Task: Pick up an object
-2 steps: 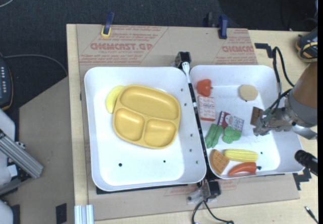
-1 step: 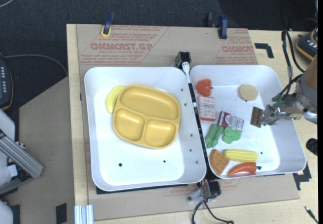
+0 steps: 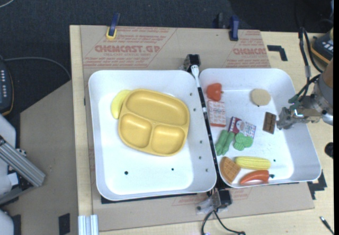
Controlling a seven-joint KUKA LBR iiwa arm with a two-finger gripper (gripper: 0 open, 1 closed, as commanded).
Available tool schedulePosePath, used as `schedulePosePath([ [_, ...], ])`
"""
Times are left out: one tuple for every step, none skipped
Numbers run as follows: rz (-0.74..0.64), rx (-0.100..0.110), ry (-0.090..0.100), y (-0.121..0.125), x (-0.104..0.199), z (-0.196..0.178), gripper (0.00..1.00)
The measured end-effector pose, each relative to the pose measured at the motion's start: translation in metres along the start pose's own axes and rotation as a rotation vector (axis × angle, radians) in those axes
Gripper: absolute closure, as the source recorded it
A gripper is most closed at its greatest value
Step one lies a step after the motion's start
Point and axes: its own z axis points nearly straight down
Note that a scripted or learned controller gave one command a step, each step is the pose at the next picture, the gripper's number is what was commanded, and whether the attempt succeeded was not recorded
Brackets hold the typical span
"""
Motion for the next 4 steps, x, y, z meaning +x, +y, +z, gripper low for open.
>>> schedulePosePath([
  [-0.004,-0.002,0.001,0.05,0.035,-0.005,1.0],
  [-0.003,-0.001,0.001,0.088,0.077,-0.01,1.0],
  [0.0,0.0,0.0,0.106,0.095,-0.007,1.0],
  [0.0,0.0,0.0,0.109,0.092,-0.009,1.0],
])
